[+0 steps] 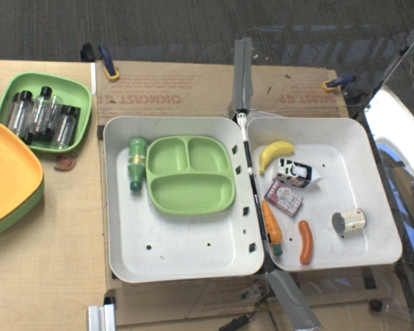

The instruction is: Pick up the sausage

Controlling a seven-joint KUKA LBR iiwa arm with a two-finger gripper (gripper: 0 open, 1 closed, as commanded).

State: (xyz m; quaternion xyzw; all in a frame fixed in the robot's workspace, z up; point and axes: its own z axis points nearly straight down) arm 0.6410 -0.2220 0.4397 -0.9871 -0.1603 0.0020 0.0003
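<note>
Sausage (305,242) lies ungrasped at the right bin's (372,150) six o'clock; my claw's state I cannot tell.

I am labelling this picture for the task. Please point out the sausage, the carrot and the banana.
sausage (305,242): camera view, middle of its body.
carrot (271,226): camera view, middle of its orange part.
banana (274,152): camera view, middle of its curve.
</note>
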